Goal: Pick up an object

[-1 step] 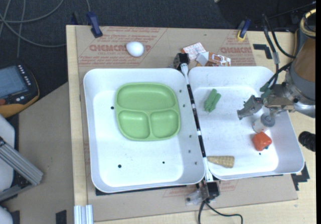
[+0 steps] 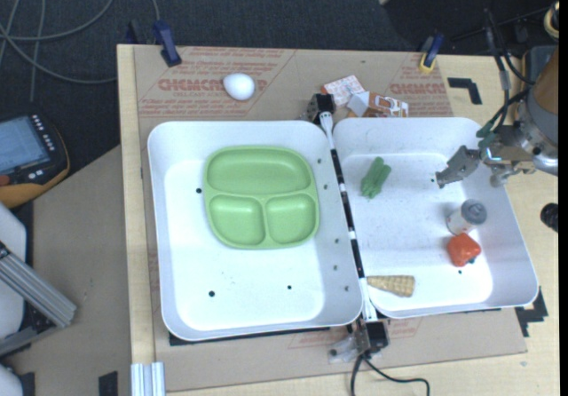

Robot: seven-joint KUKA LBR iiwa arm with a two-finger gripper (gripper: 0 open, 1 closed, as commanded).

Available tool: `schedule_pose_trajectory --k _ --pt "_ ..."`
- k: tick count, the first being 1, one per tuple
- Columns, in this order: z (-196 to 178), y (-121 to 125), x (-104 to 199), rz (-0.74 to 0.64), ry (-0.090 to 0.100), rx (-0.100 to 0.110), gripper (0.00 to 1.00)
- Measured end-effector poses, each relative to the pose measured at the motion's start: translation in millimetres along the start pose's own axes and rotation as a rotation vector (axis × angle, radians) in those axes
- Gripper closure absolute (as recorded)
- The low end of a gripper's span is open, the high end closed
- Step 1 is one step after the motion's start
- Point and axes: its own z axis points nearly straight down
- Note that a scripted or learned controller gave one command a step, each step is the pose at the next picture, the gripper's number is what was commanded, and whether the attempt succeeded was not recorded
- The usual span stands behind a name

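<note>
The gripper (image 2: pixel 448 172) hangs over the right bin (image 2: pixel 417 132), toward its upper right, with the arm reaching in from three o'clock; whether it is released or clenched I cannot tell, and nothing shows in its grasp. Working outward from it, the nearest candidate is a small grey-capped piece (image 2: pixel 469 215) lying at about five o'clock, close by and apart from the gripper. Just past that, on nearly the same line, sits a red-orange piece (image 2: pixel 463 249), almost touching the grey-capped one — so a descent on either risks nudging the other. At about nine o'clock, farther off, lies a green piece (image 2: pixel 375 178) with its long axis running from one o'clock to seven; it stands well apart from everything else, and I judge it the cleaner target, the jaws best set across that axis. At about seven o'clock, farthest of the four and near the bin's lower edge, lies a tan cone (image 2: pixel 391 284), its long axis close to three-to-nine with the tip pointing to nine. Across the divider, the left bin (image 2: pixel 177 297) holds a green tray (image 2: pixel 262 196) with three compartments. Beyond the bins, at twelve o'clock on the board (image 2: pixel 293 75), red printing runs along the edge — too blurred to read surely — beside a white ball (image 2: pixel 239 85) and some crumpled wrappers (image 2: pixel 359 99).
</note>
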Motion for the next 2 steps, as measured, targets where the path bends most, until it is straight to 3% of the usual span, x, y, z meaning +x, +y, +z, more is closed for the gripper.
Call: schedule_pose_trajectory --k 1,2 --pt "27 -10 -55 0.001 0.001 0.003 0.00" --pt "165 -23 -53 0.000 0.001 0.001 0.00"
